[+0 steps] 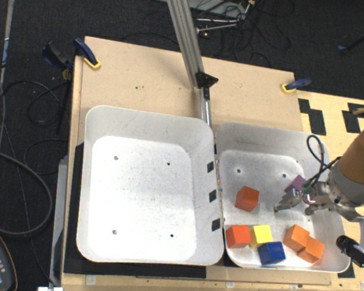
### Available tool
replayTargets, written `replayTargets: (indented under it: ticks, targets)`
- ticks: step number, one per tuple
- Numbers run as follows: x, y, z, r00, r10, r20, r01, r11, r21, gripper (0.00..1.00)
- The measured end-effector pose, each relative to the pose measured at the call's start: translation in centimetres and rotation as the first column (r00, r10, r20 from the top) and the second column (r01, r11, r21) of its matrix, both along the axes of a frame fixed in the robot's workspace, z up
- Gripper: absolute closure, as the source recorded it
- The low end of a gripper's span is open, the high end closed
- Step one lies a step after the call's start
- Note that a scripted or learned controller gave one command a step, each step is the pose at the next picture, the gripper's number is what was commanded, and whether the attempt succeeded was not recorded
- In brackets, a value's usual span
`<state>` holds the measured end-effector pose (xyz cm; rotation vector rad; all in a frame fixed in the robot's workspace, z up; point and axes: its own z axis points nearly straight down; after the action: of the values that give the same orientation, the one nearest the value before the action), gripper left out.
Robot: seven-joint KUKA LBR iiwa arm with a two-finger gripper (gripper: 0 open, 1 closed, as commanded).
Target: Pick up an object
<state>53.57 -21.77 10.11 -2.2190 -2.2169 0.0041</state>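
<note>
Orange cube (247,198), lone block near middle of right bin (261,141), nearest the gripper (287,202) and well apart from the other blocks. Sits flat on bin floor, free on all sides, slightly rotated against the bin walls. Looks like painted wood or foam: judged light, rigid, not fragile, faces smooth but not slick. Best taken across two opposite flat side faces, fingers square to them, low enough to pass the middle of the cube; corner-to-corner pinch likely to twist it out.

Gripper low over bin floor just right of the cube, apart from it, dark fingers spread in a V, released, nothing between them. Purple bit just above the fingers, cannot tell whether block or gripper part. Orange-banded wrist (363,164) coming in from right edge.

Other candidates along the front wall: orange block (239,235), yellow block (263,233) and blue block (273,252) touching in a tight cluster, poor finger clearance. Two more orange blocks (304,243) touching each other at front right, under the arm. Same handling judged for all, only access worse.

Left bin (106,122) alongside, separated by the shared rim.
</note>
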Motion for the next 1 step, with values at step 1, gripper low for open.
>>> replayTargets:
  ticks: [1]
  targets:
    - [0.19, -0.06, 1.36, 1.0, 0.001, 0.007, -0.001, 1.0, -0.003, 1.0]
